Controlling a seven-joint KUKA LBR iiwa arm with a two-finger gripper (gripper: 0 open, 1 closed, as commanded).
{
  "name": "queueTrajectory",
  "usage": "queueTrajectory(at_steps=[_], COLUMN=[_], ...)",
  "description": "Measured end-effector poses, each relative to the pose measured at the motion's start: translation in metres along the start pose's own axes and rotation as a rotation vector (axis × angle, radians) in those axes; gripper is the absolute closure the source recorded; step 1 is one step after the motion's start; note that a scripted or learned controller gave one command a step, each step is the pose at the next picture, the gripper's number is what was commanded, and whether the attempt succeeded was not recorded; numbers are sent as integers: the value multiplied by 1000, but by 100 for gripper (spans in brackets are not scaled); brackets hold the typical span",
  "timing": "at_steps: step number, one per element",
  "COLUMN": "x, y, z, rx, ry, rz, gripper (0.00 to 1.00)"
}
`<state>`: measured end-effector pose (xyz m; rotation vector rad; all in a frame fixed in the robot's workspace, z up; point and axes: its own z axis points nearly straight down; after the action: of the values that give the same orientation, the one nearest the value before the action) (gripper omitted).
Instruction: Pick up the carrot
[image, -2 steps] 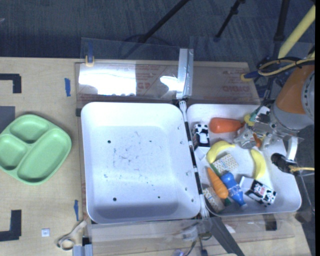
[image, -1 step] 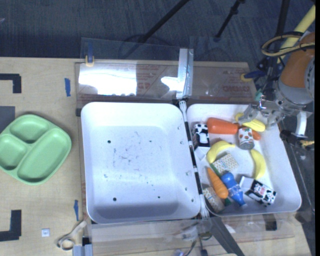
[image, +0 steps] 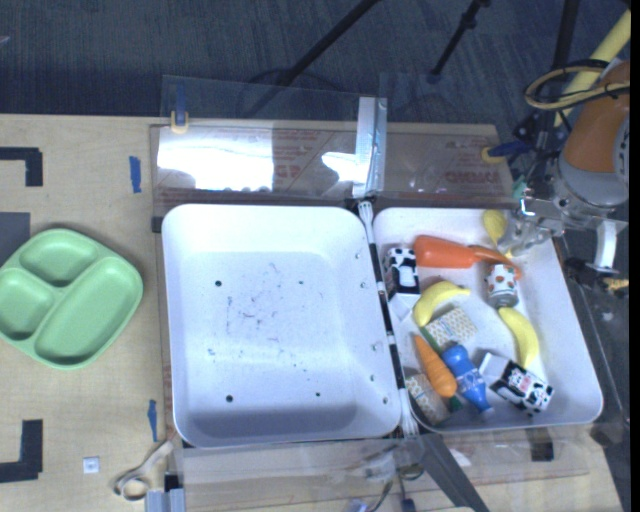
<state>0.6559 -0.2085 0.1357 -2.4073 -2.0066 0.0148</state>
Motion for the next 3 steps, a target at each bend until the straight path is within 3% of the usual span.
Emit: queueTrajectory(at_steps=[1,2,3], x=[1,-13,-15], y=[0,-48,-67], z=[0,17,47], rx=[1,-11,-22], ry=[0,5,15], rz=[-1,-242,-295], gripper=[0,0,0])
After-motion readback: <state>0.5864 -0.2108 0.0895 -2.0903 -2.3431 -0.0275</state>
